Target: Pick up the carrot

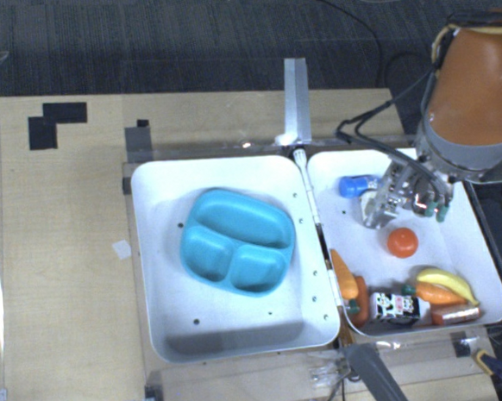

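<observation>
Carrot (347, 281) lies lower-left of the gripper (380, 214) against the right bin's (478, 221) left wall, long axis near-vertical in frame; gripper state: can't tell.

I note the carrot (346, 279), orange and tapered, lying flat against the right bin's (468, 317) left wall, near its front corner, unheld.

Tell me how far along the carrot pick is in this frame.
Nothing looks done yet: the carrot lies against the left wall of the right bin, near the bin's front. In hand: the gripper hangs over the bin's rear half, near a blue object and an orange ball, apart from the carrot. Left: move over the carrot, descend, grasp and lift.
</observation>
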Robot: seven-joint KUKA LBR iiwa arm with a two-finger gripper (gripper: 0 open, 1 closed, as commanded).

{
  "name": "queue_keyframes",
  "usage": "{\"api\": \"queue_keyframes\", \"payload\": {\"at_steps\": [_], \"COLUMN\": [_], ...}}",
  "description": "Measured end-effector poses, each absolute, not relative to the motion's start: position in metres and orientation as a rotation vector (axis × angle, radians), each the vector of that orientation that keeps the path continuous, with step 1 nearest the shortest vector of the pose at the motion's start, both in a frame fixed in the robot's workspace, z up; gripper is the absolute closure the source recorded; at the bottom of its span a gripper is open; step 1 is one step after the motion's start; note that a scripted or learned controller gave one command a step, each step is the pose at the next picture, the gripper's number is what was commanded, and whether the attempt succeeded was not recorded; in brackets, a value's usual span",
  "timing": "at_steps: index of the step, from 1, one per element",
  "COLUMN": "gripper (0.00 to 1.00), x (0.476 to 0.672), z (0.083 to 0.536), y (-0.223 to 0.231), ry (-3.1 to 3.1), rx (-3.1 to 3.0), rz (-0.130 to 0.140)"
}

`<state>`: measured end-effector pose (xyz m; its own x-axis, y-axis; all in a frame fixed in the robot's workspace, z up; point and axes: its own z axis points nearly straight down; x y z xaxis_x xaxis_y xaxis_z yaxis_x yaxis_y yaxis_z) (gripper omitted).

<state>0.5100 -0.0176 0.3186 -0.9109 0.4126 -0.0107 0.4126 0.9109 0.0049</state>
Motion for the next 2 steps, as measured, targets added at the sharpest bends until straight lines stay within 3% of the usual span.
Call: {"api": "queue_keyframes", "payload": {"at_steps": [1,2], "gripper": [1.0,1.0], "x": [0.56,0.59], "z": [0.417,0.438], "y": [-0.049,-0.12], "ry": [3.127,3.053], "rx": [-0.068,-0.68], "rz": [-0.001,-0.007]}}
